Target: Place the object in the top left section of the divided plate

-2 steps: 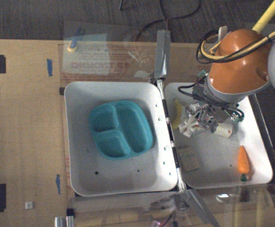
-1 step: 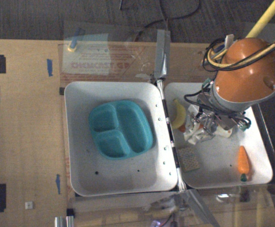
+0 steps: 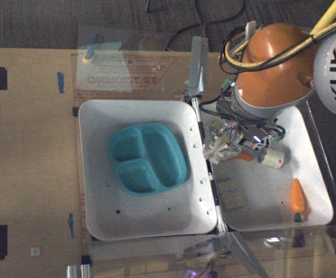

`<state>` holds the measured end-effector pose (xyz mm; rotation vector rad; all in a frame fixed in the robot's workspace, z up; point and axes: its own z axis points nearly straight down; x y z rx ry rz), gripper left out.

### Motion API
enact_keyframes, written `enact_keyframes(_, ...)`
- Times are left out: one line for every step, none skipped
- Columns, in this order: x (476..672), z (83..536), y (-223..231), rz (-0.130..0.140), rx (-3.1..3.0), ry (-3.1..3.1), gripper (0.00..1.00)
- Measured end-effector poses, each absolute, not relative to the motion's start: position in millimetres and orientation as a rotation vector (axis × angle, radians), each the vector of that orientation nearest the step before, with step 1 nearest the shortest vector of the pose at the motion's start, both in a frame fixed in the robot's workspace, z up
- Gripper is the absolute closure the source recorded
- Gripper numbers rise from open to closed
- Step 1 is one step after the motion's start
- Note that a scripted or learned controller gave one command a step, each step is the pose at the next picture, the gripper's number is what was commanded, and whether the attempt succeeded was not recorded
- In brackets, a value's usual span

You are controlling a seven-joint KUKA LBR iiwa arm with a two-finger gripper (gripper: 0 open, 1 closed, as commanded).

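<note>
Fingers' state cannot be told; gripper (image 3: 232, 145) hangs over right bin (image 3: 315, 172) near orange carrot (image 3: 297, 197), cream cylinder (image 3: 271, 157); teal divided plate (image 3: 148, 158) lies left.

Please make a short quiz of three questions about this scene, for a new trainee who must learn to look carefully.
1. True or false: the teal divided plate lies in the left bin.
2. Which thing lies near the lower right corner of the right bin? A) a blue cup B) the orange carrot C) a metal spoon
3. Fill the gap: the gripper is above the ____ bin, close to the wall between the two bins.

Key
1. True. Its three sections hold nothing.
2. B. The carrot lies apart from the white cylinder and from the speckled pad.
3. Right.
</note>
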<state>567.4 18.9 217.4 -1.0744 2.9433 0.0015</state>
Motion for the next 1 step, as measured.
enact_keyframes(514.2, 185.2, 14.5, 0.002, -1.011, 2.97, 1.0)
